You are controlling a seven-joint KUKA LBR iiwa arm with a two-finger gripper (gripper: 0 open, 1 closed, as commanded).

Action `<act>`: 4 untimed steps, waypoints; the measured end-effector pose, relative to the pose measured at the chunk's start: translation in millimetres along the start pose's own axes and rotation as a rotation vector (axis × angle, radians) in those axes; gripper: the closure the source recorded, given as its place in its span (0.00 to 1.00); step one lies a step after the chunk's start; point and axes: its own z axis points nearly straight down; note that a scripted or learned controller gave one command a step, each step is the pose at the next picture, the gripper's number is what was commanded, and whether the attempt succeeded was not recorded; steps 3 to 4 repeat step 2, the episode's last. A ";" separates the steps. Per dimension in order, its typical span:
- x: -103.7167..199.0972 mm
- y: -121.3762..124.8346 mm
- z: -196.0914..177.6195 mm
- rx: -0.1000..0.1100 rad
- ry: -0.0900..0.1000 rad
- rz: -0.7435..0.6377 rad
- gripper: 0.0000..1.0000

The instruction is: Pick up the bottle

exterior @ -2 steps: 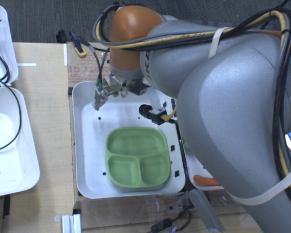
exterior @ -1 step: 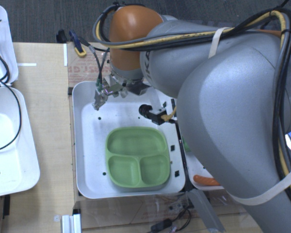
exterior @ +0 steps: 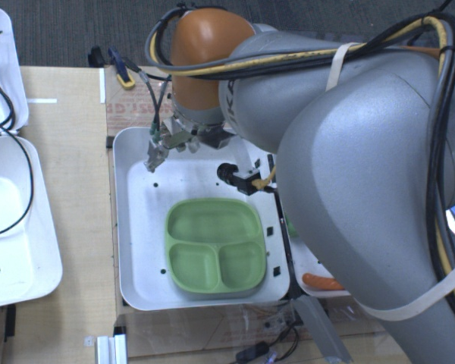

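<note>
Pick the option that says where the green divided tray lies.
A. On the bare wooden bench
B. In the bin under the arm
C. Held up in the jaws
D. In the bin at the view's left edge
B: the green divided tray lies flat on the floor of the white bin that the arm reaches over.

single fixed camera above bench [exterior: 68, 203], looking down at slant; arm [exterior: 349, 165] looms close from right.

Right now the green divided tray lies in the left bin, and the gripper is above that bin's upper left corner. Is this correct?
Not quite. In the camera view the green divided tray lies in the bin on the right, not the left one. The gripper is indeed above that bin's upper left corner.
</note>
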 end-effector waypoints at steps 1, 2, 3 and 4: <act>0.0 0.0 0.0 0.000 0.000 0.000 0.00; 0.0 0.0 0.0 0.000 0.000 0.000 0.00; 0.0 0.0 0.0 0.000 0.000 0.000 0.00; 0.0 0.0 0.0 0.000 0.000 0.000 0.00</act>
